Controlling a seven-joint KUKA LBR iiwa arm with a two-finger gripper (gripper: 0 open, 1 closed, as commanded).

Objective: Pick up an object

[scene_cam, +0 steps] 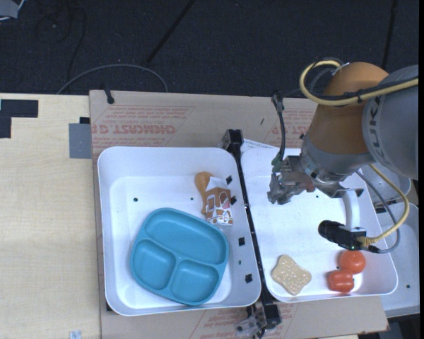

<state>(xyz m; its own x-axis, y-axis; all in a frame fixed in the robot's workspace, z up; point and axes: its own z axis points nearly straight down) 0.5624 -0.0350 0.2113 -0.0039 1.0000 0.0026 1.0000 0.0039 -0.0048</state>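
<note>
My gripper [278,193] hangs over the upper left part of the right bin [307,214], with nothing seen in it. In that bin's near right corner lie a tan, biscuit-like piece [291,275] and two red tomato-like things, one [352,261] just above the other [340,282]. They lie well below and to the right of the gripper. The left bin [116,189] holds a blue divided plate [179,256], a small brown toy [203,183] and a white-and-red packet [218,207] by its right wall.
A black divider [242,210] runs between the two bins, just left of the gripper. The grey arm with its orange band [346,119] comes in from the upper right. Both bins rest on a cardboard sheet [169,122] on a pale wooden bench [35,224].
</note>
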